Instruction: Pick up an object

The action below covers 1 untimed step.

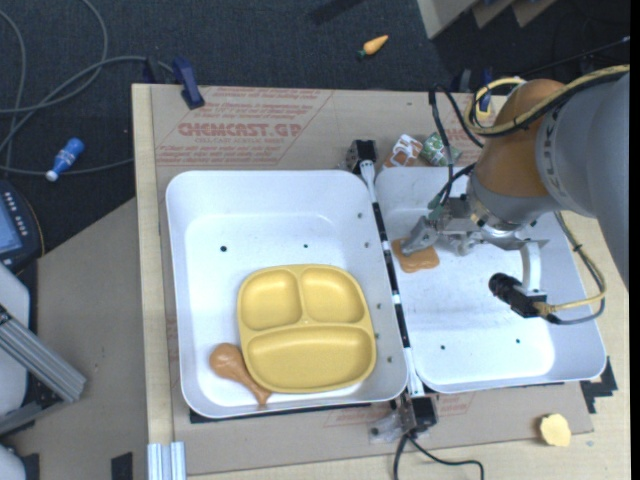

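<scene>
Nearest you, on the desk (pixel 100 298) past the right bin's lower corner, lies a small yellow lump (pixel 554 429). In the left bin (pixel 190 228) you have a yellow divided plate (pixel 305 328) with three compartments, and a tan toy drumstick (pixel 236 366) touching its lower left edge. In the right bin (pixel 500 353) a flat orange-brown piece (pixel 420 259) lies against the left wall, just beside the divider between the bins. The end effector (pixel 455 233) is right above and beside that piece, under the grey arm (pixel 590 148) with its orange band; you cannot tell from here how its fingers are set or whether they touch the piece. Farther back, small wrapped items (pixel 420 150) sit at the right bin's far rim. On the dark floor beyond lie a blue bottle (pixel 65 157) and a small orange object (pixel 374 44).
</scene>
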Motion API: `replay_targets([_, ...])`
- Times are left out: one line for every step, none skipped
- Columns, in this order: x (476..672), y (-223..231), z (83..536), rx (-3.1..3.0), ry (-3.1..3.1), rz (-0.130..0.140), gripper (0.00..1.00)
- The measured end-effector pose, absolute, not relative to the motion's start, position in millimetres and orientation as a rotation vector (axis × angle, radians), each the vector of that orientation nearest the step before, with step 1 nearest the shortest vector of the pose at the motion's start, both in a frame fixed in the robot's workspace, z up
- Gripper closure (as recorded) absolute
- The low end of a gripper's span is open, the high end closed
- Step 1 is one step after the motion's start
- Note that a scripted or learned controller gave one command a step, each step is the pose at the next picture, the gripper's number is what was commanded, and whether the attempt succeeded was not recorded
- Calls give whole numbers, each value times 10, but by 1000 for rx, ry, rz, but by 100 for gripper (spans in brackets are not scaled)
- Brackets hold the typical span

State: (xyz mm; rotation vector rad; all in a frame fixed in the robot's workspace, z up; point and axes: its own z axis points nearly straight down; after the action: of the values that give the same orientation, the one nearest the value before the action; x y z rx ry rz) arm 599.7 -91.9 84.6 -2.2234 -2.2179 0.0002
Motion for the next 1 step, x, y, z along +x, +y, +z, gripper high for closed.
replay_targets([6021,-917,966,-2226,-2221,-6,100])
